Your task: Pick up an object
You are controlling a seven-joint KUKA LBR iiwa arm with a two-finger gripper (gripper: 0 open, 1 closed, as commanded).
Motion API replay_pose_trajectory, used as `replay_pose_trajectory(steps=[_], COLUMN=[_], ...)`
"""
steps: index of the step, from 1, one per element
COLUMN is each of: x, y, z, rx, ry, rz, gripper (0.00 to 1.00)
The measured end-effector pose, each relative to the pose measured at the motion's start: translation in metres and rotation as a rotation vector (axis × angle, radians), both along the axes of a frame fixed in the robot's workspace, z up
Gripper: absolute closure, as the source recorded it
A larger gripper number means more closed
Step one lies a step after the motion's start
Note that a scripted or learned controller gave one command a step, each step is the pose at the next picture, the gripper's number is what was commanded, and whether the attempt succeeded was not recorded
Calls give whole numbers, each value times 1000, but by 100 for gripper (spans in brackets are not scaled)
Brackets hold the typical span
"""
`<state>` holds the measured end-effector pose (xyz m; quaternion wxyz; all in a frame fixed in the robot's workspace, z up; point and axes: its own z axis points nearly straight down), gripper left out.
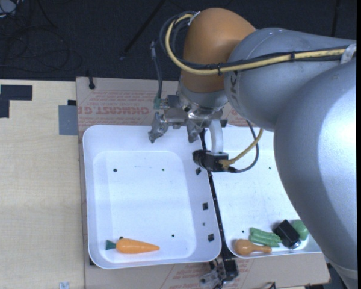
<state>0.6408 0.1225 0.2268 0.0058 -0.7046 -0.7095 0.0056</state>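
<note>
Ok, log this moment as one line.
pincer: above left bin's far edge, holding nothing | carrot: left bin, near edge | right bin: several toys, near edge

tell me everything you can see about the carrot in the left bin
The carrot looks like a smooth plastic toy: an orange tapered body with a small dark green stub at its blunt end. It lies flat on the floor of the left bin, close to the near wall, blunt end toward the view's left and tip pointing right. It looks whole and touches nothing but the bin floor. The gripper is far from it, up at the bin's far edge.
</note>
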Motion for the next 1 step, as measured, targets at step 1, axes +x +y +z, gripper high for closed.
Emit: replay_pose_trajectory(steps=[1], x=[4], y=[-46], z=[128], rx=[-1], ry=[-26], rz=[-9], gripper=[0])
